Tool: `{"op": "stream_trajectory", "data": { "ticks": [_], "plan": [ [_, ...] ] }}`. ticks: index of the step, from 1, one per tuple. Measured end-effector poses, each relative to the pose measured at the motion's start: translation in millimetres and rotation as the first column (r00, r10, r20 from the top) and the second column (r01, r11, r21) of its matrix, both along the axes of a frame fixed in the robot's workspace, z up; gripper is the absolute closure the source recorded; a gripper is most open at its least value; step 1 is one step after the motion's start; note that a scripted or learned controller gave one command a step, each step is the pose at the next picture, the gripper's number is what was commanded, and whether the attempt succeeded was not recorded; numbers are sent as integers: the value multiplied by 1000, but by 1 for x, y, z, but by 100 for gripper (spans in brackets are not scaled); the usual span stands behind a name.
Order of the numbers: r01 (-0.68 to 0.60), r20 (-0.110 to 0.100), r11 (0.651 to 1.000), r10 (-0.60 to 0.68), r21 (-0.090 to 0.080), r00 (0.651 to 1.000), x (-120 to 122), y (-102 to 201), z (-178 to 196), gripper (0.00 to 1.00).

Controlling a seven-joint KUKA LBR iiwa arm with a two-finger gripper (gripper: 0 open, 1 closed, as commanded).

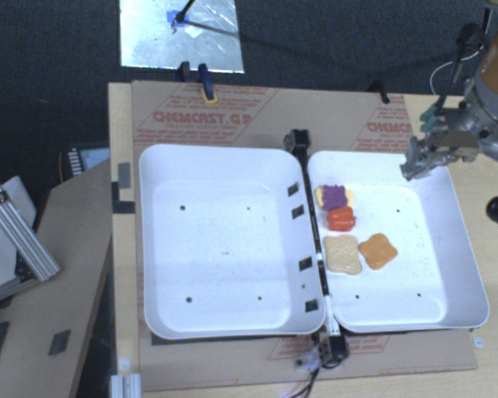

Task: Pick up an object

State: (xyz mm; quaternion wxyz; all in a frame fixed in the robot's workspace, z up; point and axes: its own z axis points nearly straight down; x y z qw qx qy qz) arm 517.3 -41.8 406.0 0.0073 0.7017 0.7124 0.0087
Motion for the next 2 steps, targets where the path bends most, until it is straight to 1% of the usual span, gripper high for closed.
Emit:
{"op": "stream_trajectory", "data": {
  "ticks": [1, 2],
  "plan": [
    [4, -18, 1000, -4, 0, 1000, 12, 63, 7, 100],
    [3, -22, 1000, -3, 1, 1000, 19, 142, -2, 100]
  ]
}}
